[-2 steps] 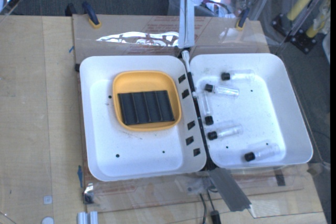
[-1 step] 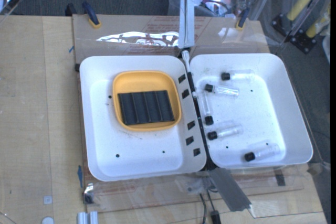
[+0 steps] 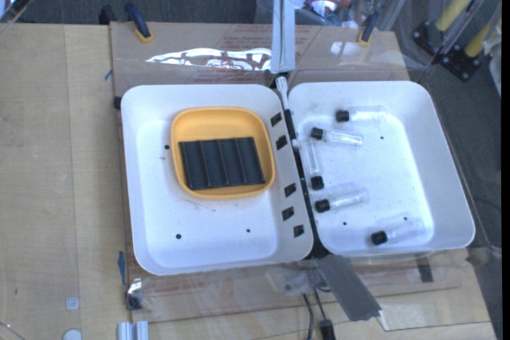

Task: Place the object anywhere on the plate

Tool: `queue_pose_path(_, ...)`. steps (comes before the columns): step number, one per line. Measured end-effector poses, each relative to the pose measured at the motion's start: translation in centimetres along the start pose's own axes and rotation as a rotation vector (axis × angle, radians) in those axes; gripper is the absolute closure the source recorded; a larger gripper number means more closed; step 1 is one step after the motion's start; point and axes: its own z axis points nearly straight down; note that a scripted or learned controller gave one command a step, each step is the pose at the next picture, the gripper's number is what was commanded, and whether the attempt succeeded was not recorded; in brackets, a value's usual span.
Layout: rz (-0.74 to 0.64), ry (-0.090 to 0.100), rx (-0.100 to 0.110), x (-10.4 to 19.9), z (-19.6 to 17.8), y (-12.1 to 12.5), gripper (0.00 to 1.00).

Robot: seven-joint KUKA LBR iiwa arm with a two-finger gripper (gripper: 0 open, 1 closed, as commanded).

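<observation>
Bins, two, shallow white plastic, side by side on wooden bench [image 3: 48, 171].
Left bin [image 3: 151, 243]: rounded-square yellow plate [image 3: 185, 126] bearing ribbed black rectangular block [image 3: 221, 163]. Right bin [image 3: 446, 203]: five clear black-capped vials, scattered: far [image 3: 362, 115], centre-left [image 3: 336, 138], by divider [image 3: 312, 165], middle [image 3: 341, 199], near-right [image 3: 398, 232]. Gripper state: cannot tell.

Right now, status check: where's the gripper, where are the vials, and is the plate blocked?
Five clear vials with black caps lie loose in right bin. Yellow plate sits in left bin, carrying a black ribbed insert. No vial on plate yet.
</observation>
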Motion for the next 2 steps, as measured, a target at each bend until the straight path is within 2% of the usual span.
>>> queue_pose_path(2, -0.748, -0.002, -0.007, 0.02, 0.59, 0.06, 1.0)
